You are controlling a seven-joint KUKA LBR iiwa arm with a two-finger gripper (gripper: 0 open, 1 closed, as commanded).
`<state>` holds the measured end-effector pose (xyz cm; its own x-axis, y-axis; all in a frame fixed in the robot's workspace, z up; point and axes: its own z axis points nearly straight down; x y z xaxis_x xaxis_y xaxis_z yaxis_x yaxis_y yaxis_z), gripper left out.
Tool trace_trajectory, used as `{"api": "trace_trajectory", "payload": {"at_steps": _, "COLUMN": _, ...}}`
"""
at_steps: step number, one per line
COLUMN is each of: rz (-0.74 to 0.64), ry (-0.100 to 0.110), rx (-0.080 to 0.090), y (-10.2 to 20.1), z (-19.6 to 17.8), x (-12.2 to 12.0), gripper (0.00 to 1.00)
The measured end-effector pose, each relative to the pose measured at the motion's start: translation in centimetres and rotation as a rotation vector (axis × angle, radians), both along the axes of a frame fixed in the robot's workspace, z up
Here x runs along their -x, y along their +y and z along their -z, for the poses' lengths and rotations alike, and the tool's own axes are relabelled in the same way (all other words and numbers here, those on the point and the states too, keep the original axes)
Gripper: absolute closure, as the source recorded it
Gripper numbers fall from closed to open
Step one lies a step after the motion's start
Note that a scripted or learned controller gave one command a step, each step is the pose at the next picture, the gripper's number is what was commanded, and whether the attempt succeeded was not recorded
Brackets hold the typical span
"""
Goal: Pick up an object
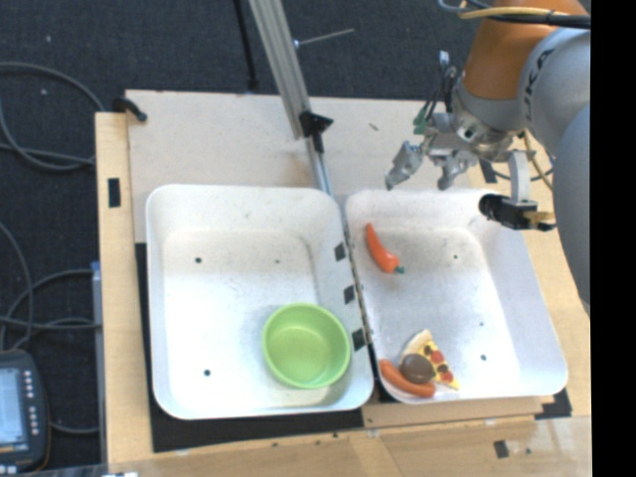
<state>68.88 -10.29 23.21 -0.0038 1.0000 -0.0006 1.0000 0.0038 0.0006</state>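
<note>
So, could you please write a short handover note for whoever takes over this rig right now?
Hand: open, holding nothing, raised over the back edge of the right bin.
Right bin: a toy carrot near its back left; a small plate with a pizza slice, a sausage and a dark brown round piece at its front left corner.
Left bin: a green bowl near the front right.
Done: nothing picked yet.
Left: choose an object, descend, grasp, lift.
</note>
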Motion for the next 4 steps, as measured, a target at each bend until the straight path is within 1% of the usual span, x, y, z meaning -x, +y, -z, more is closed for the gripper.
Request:
{"api": "trace_trajectory", "payload": {"at_steps": 1, "rz": 0.0, "ry": 0.0, "rx": 0.001, "y": 0.0, "z": 0.0, "x": 0.0, "gripper": 0.0}}
{"api": "trace_trajectory", "payload": {"at_steps": 2, "rz": 0.004, "ry": 0.006, "rx": 0.003, "y": -0.7, "z": 6.0, "x": 0.7, "gripper": 0.0}}
{"api": "trace_trajectory", "payload": {"at_steps": 3, "rz": 0.001, "ry": 0.004, "rx": 0.002, "y": -0.2, "z": 11.8, "x": 0.1, "gripper": 0.0}}
{"api": "trace_trajectory", "payload": {"at_steps": 4, "rz": 0.003, "ry": 0.004, "rx": 0.005, "y": -0.5, "z": 13.0, "x": 0.1, "gripper": 0.0}}
